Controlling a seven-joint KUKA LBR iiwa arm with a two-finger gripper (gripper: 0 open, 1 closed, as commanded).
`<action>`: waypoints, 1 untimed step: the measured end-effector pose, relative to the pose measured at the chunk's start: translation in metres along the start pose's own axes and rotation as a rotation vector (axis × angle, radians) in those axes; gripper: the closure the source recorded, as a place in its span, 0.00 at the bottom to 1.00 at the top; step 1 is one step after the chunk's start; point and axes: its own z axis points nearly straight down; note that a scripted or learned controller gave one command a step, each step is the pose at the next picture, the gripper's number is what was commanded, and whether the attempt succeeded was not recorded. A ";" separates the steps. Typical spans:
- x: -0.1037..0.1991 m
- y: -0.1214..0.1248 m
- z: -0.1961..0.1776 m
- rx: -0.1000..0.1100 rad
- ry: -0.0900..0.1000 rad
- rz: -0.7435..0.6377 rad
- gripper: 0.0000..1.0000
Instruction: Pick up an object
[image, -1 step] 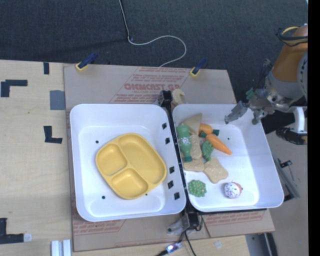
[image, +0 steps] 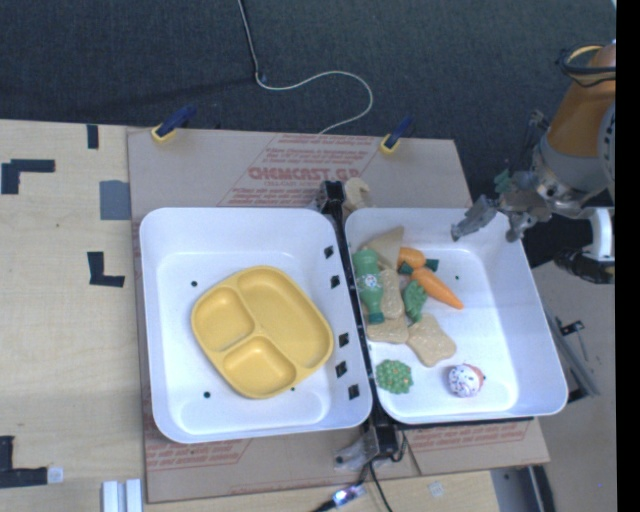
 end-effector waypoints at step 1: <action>-0.002 -0.008 0.062 0.006 0.000 0.000 0.00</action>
